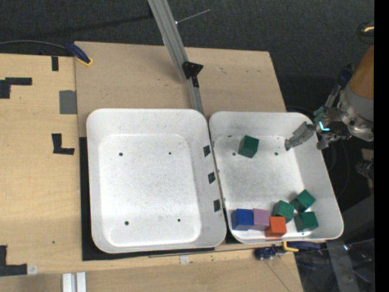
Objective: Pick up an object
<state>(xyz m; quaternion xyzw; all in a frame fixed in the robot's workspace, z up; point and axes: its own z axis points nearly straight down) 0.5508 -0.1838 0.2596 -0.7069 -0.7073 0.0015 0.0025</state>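
Camera view: end effector [302, 134] over right bin [316, 163], grip state unreadable (too small).
Progress: nothing lifted; nearest green cube [248, 146] just left.

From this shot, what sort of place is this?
Probably a lab test bench for robot grasping: two white bins side by side on a wooden bench, coloured blocks in the right one, and a claw at its edge.

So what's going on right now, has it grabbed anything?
Gripper over right white bin's far right rim, nothing seen held. Lone green cube nearest. Remaining coloured blocks clustered at near edge.
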